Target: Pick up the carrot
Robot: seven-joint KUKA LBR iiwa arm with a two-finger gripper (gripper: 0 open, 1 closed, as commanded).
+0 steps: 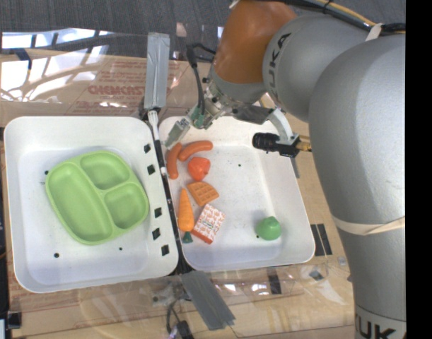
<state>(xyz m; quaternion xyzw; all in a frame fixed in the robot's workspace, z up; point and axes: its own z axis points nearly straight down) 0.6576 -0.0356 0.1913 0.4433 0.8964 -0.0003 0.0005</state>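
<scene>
My claw (179, 131) is hanging over the top-left corner of the right-hand shallow white plastic bin (290, 217), right by the divider between the two bins. How far open it is, I honestly can't tell from this angle. There's nothing visibly in it.

The small orange plastic carrot with the green stub end (185, 213) is lying in that same bin, along the left wall, point toward the far end, well down from where my claw sits. Just beside it on the right is a little red-and-white printed carton (210, 224), tilted, looks to be touching or nearly so.

Between me and the carrot – two orange-red toy sausages (187, 153) in an angled pair, a red toy tomato-ish lump (199, 167), and an orange waffle-patterned cracker piece (202, 191). A round green toy fruit (269, 228) sits off by itself toward the bin's near right.

The left white bin (32, 260) holds a lime-green three-compartment plastic tray (95, 196).
</scene>
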